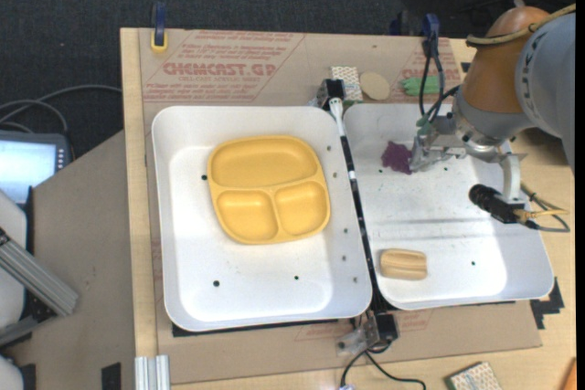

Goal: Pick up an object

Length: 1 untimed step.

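From the fixed camera above the counter (228,59), two shallow white bins lie side by side on a sheet of brown cardboard printed with red lettering. The left bin (183,224) carries a yellow divided plate (268,188), with one long compartment on its far side and two smaller ones on its near side; it sits in the far half of that bin, towards the wall shared with the other bin.

The right bin (512,274) holds two loose things. A small purple object (398,157) lies in its far left part, and a tan, bread-roll-shaped piece (403,264) lies near its front left corner, well apart from the purple one.

The grey arm (548,78), with its orange band (498,68), reaches in from the right over the far part of the right bin. Its jaws (422,155) are down at the bin floor just beside the purple object, on its right. Whether they are spread or pressed together cannot be told from here, and contact with the purple object cannot be made out.

Beyond the bins, on the cardboard, lie a round beige disc (374,86) and a green item (419,87).
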Available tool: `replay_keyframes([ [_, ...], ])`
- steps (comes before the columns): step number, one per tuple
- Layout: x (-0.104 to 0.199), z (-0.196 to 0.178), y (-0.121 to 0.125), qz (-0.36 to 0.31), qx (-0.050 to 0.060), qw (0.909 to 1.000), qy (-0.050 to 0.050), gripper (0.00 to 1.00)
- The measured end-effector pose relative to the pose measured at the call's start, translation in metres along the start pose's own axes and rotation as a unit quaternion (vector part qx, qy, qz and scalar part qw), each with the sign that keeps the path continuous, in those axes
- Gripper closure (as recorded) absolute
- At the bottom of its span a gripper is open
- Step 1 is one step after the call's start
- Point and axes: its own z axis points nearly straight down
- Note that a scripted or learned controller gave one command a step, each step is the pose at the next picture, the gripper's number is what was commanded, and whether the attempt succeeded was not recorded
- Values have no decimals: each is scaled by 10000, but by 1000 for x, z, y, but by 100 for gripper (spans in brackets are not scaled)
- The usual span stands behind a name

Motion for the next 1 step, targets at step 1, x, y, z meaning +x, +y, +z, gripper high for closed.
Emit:
replay_keyframes([
  [1,0,1,0,1,5,10000,2,0],
])
